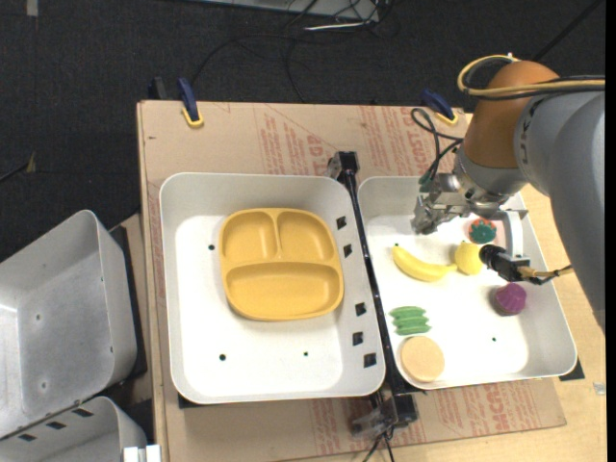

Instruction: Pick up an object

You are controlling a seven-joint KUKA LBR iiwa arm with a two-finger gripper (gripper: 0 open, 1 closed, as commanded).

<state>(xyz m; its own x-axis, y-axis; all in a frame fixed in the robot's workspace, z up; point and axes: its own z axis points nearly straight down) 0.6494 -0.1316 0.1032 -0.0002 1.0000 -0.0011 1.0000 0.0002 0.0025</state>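
My gripper hangs over the back left part of the right bin, its tip just above the bin floor. A yellow banana lies in front of it, a short way off. Right of the banana sit a small yellow fruit and a red and green piece. A purple fruit rests further right. Near the bin's front lie a green ridged piece and a tan round cookie. I see nothing between the fingers.
The left bin holds a yellow divided plate. A black divider runs between the bins. Cables and a black fitting hang from the wrist over the right bin. A grey tub stands off the bench at left.
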